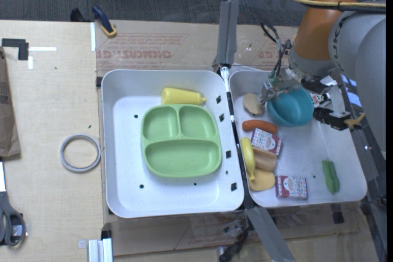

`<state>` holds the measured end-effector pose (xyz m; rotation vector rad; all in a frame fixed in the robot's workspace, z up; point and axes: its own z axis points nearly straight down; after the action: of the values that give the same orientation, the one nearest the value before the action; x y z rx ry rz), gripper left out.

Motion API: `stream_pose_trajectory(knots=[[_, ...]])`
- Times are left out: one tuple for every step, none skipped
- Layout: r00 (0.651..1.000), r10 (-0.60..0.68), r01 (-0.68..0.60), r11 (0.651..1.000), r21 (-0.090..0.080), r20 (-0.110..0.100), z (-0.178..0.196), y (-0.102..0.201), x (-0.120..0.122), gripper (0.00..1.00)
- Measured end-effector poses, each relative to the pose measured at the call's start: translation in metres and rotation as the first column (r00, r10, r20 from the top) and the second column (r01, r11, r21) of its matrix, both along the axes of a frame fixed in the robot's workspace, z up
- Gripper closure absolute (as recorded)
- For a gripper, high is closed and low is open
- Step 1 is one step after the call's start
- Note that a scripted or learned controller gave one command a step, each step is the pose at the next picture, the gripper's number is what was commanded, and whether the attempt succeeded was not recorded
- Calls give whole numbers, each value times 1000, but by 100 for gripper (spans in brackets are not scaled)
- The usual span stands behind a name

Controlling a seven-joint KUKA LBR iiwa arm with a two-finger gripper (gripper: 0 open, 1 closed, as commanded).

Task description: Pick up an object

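Note:
My gripper [271, 91] hangs low over the back of the right bin [350, 156], right at the left rim of a teal bowl [295, 108]. Whether it grips the rim is hidden from this angle. A beige round piece [252, 104] lies just left of the gripper. In front of the bowl lie a red sausage [260, 126], a pink and white packet [267, 142], a banana [247, 157], a tan bun [266, 161], a small red box [291, 187] and a green pickle [330, 176].
The left bin [116, 132] holds a green divided plate [182, 140] and a yellow bottle-like toy [182, 96] behind it. A tape ring [80, 152] lies on the bench to the left. The arm's grey body [362, 40] fills the back right corner.

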<state>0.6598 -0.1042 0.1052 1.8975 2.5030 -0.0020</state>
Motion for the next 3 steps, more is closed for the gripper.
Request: stream_pose_trajectory(knots=[[1000,0,0,1000,-1,6,0,0,1,0],[993,121,-121,993,1,0,31,5,-55,0],[951,308,-308,951,1,0,29,-10,-84,0]])
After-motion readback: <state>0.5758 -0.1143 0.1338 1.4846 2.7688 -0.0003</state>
